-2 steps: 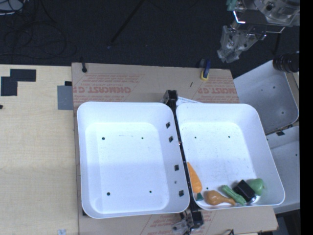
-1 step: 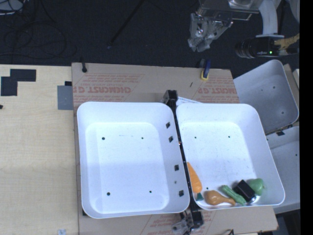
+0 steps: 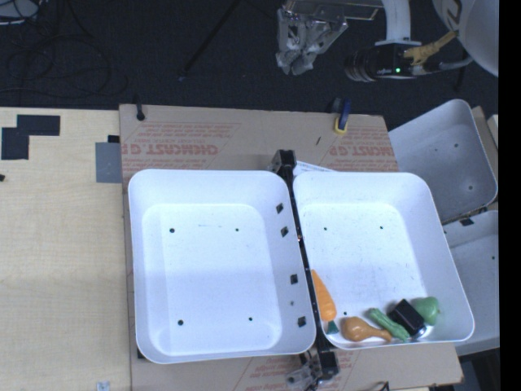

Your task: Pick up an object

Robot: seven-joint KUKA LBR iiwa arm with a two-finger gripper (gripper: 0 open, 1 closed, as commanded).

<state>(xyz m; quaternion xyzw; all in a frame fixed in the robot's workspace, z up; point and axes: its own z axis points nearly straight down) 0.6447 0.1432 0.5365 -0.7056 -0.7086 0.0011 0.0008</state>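
Note:
The right bin (image 3: 423,187) holds a small pile in its near corner. An orange carrot-shaped piece (image 3: 324,296) lies along the divider. Next to it are a tan gourd-shaped piece (image 3: 362,329), a long green piece (image 3: 389,322), a black block (image 3: 407,316) and a round green piece (image 3: 426,307). My gripper (image 3: 298,54) hangs high at the top of the view, beyond the far edge of the bins and well away from the pile. Nothing recognisable shows in it.
The left bin (image 3: 138,218) sits beside the right one on a cardboard sheet (image 3: 203,141). A black clip strip (image 3: 291,235) runs between the bins. A white panel (image 3: 456,149) leans at the right. Cables lie on the dark floor behind.

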